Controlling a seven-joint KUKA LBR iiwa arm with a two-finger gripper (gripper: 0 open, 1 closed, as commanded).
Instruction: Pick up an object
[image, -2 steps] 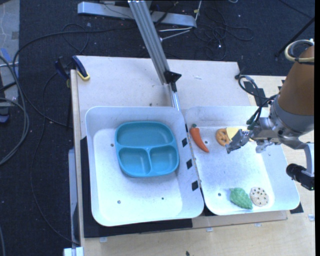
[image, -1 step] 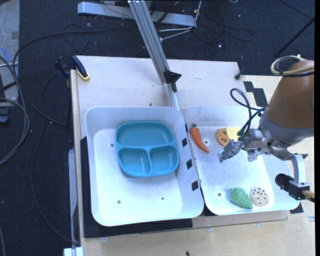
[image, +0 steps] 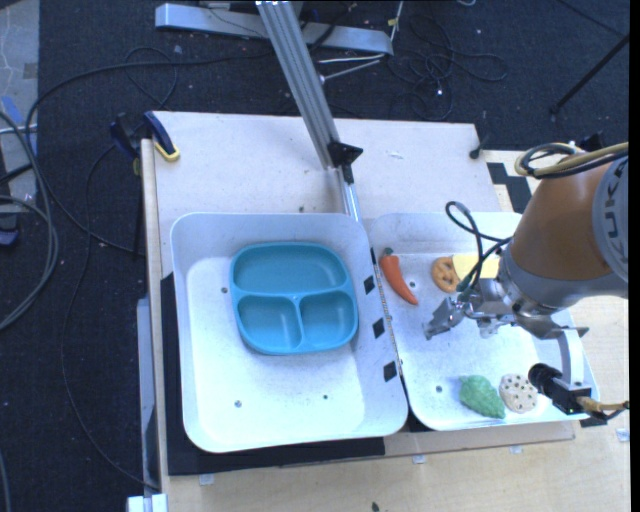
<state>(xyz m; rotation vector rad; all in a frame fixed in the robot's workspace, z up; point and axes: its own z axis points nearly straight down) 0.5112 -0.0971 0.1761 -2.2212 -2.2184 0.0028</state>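
Green leafy toy and cookie lay below the end effector; I cannot tell its grip

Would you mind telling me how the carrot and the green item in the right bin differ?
The carrot is orange, slim and elongated; the green item is a broader, lumpy shape. The carrot lies near the bin's left wall, towards the far side, while the green item sits at the near edge beside a cookie. Both lie loose in the right bin, apart from the gripper.
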